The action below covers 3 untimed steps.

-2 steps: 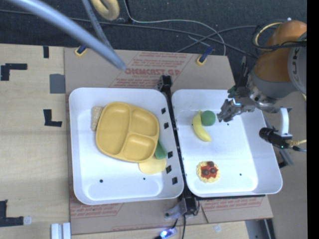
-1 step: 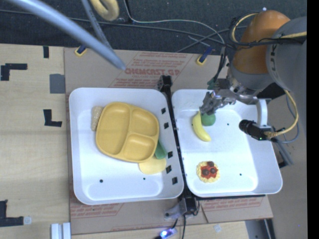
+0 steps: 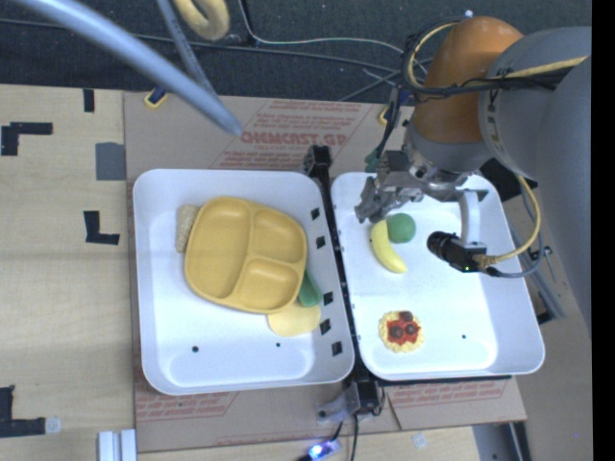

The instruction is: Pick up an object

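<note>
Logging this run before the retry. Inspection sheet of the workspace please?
Surface: two shallow white bins side by side on printed cardboard.
Job's things: yellow plastic banana and green ball, touching, right bin; small round tart toy nearer the front.
Clutter: yellow compartment plate in left bin, over other bits.
Tool: low over the banana's far end, grip unclear.
Cables: black leads behind bins.
Surroundings: dark floor.

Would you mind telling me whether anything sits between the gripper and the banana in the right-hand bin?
Nothing visible does. The gripper hangs just above the banana's upper end, and the green ball lies beside the banana, touching it, not between them.
</note>
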{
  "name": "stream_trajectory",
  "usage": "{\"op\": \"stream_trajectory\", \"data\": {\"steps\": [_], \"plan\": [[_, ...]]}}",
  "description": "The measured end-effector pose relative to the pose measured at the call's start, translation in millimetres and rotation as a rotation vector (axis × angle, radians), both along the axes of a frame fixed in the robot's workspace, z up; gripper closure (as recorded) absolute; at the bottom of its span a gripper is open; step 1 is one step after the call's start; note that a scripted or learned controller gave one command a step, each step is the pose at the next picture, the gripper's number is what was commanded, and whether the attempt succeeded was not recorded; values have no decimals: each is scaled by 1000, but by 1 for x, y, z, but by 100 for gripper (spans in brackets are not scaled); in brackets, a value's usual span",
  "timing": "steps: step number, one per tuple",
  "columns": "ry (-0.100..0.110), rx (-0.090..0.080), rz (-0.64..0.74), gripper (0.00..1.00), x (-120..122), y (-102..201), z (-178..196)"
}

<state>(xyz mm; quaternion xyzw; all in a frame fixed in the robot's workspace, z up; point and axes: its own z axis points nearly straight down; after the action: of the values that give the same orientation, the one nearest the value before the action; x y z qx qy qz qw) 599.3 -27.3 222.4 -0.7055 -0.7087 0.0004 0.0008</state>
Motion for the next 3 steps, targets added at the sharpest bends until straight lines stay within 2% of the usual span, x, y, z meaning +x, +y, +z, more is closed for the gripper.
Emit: {"op": "stream_trajectory", "data": {"steps": [2, 3], "plan": [[-1, 0, 2, 100, 28, 108, -11], [-2, 0, -1, 100, 25, 129, 11]]}}
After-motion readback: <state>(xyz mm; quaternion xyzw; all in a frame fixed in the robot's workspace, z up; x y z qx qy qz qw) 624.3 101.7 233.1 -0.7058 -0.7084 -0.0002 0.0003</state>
